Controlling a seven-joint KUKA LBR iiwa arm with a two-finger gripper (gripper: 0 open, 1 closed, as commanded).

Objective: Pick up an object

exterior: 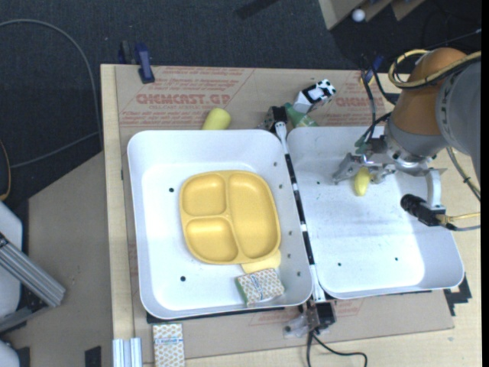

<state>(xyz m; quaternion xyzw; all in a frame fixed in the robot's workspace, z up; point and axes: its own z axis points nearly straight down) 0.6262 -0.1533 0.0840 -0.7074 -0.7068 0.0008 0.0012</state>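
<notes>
While your gripper (362, 171) seems pinched on the small yellow piece (361, 183), grip looks shallow, may slip on lift

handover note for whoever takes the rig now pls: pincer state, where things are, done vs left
Pincer: low in the right white bin, fingers around a small yellow object; it looks gripped, but not lifted.
Left white bin: yellow three-compartment plastic plate; small patterned packet at its near edge.
Outside the bins, on the board: small yellow cylinder.
Done: approach and apparent closing.
Left: lift and confirm the hold.
</notes>
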